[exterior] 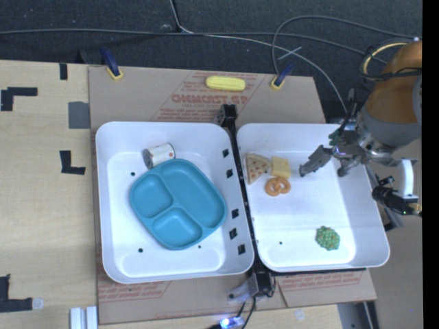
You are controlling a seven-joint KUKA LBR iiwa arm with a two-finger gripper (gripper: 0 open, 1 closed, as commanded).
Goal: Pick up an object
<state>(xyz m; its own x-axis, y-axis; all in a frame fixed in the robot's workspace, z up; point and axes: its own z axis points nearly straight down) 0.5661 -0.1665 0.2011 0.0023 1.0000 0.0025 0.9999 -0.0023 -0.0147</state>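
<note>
Still, the pretzel [277, 186] lies untouched in the right bin [363, 252], next to the cheese piece [281, 167] and the cracker [257, 166]. The gripper [328, 164] hovers near them, fingers spread open and holding nothing. Picking is not yet done.

White bins [113, 184] hold a blue tray [178, 204], orange pretzel [277, 186], green broccoli [327, 238] and yellow cheese [281, 166].
</note>
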